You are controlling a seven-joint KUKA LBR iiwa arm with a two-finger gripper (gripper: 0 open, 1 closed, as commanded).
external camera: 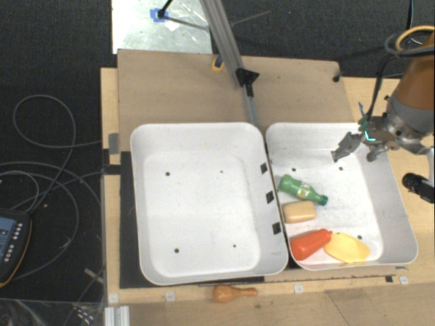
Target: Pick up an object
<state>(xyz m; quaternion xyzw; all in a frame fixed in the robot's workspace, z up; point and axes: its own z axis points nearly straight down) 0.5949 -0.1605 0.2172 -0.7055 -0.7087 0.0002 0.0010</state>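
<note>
A: Nearest the lens, off the bins, a tan pear-shaped toy [233,292] lies on the bench edge at six o'clock. Inside the right bin [394,182], the red pepper [309,242] and the yellow piece [347,248] touch each other at that bin's six o'clock.

B: Which would you take?

A: Probably the green bottle [302,189], at the bin's nine o'clock, near the left wall. It looks like light, hard, smooth plastic, so likely slippery; I'd close across its fat body, not the neck.

B: Anything crowding it?

A: A beige block [299,212] sits just beside it at its six o'clock, and the bin wall is close. The left bin [146,202] holds nothing of use.

B: And the gripper [359,148]?

A: Hanging at the right bin's one o'clock, well apart from the toys, fingers spread, nothing between them.
</note>
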